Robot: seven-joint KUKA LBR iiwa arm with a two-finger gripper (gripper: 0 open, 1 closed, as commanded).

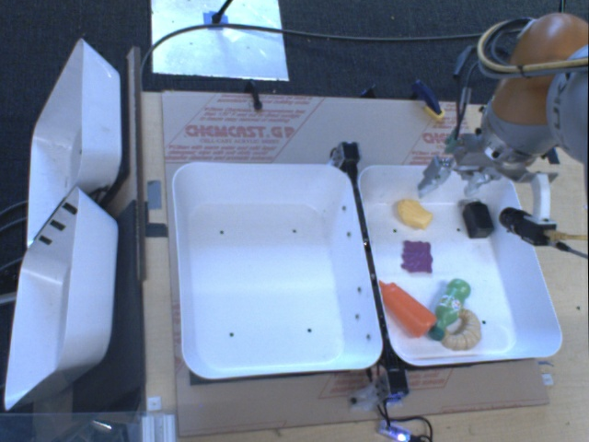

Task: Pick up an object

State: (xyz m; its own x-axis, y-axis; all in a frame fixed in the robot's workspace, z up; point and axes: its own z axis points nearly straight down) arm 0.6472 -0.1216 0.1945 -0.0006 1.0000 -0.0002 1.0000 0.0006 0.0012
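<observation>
Nearest: beige ring [463,331], green toy [451,302], orange carrot [408,308] at right bin's [543,313] six o'clock. Gripper [454,174] hovers at twelve, jaws apart, empty, near yellow piece [414,214], presumably its target.

red "chemcast gp" is printed repeatedly on the protective sheet [241,129] under the bins

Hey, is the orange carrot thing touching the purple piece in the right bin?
Apart. The camera view shows bare white bin floor between the orange carrot and the purple piece, which lies farther up the right bin.
</observation>
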